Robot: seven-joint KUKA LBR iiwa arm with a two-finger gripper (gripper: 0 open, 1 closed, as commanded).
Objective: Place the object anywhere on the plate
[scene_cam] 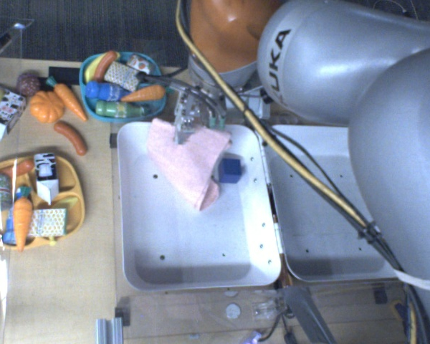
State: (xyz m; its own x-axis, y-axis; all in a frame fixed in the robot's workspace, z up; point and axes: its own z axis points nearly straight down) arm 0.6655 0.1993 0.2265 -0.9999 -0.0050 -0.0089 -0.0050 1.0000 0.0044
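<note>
From the overhead camera, the grey KUKA arm [344, 70] fills the upper right, its orange band [229, 16] above the wrist, and reaches down into the left bin [193, 264]. The gripper [189, 129] sits at the bin's far edge, its tip over the upper corner of a pink cloth [188, 160] that lies crumpled in the far half of the bin. Whether it is wide, narrow or pinching the cloth, I cannot tell (the metal parts blur against the fabric). A small blue cube [230, 169] rests at the cloth's right edge, touching it, on the bin floor. The right bin [322, 221] lies just beside the left one, partly covered by the arm, with a yellow-and-black cable [301, 174] running across it.

On the wooden counter [72, 264] to the left stand a blue bowl [122, 84] of toy food at the top and a yellow plate [70, 185] with a toy carrot and small boxes lower down. A toy pumpkin [45, 107], a loose carrot [72, 100] and a sausage [72, 137] lie between them.
</note>
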